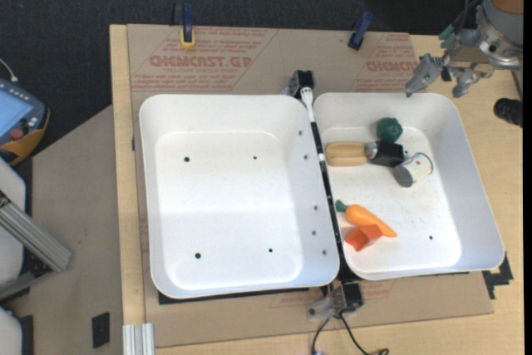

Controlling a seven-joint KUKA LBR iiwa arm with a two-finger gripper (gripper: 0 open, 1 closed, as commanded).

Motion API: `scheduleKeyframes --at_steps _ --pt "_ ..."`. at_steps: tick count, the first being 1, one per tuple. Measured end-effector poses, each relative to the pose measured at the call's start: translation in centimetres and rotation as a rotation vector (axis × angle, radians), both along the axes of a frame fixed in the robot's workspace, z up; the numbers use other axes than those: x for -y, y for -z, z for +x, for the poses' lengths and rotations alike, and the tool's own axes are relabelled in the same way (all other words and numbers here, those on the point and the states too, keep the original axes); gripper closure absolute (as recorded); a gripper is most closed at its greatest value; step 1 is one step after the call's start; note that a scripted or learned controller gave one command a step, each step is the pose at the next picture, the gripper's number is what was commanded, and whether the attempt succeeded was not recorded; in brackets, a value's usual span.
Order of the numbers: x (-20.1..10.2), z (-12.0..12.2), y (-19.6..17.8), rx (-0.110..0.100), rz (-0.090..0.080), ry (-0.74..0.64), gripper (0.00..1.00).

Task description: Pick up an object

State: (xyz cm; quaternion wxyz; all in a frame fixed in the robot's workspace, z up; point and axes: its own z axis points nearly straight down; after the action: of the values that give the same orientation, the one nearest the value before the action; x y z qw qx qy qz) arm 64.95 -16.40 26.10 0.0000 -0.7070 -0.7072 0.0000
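Tool (439, 77) hangs with its fingers spread and nothing between them, above the far rim of the right bin (474, 204).

From where I stand the trouble looks likely to come from crowding: the things to pick lie below and to the tool's inner side, and the tan block (346, 154), the dark piece (387, 153) and the grey-and-white bit (412, 169) sit touching or just beside one another, with a green ball (388, 128) nearest the tool. Coming down there, a finger may land on a neighbour and shove the lot apart. The orange carrot (370, 219) overlaps a red piece (358, 239), farther off, so it could slip.
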Motion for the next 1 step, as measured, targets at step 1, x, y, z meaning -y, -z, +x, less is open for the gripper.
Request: scheduleKeyframes --at_steps 1 --pt "2.38 -4.25 15.34 0.011 -0.005 0.0 0.0"
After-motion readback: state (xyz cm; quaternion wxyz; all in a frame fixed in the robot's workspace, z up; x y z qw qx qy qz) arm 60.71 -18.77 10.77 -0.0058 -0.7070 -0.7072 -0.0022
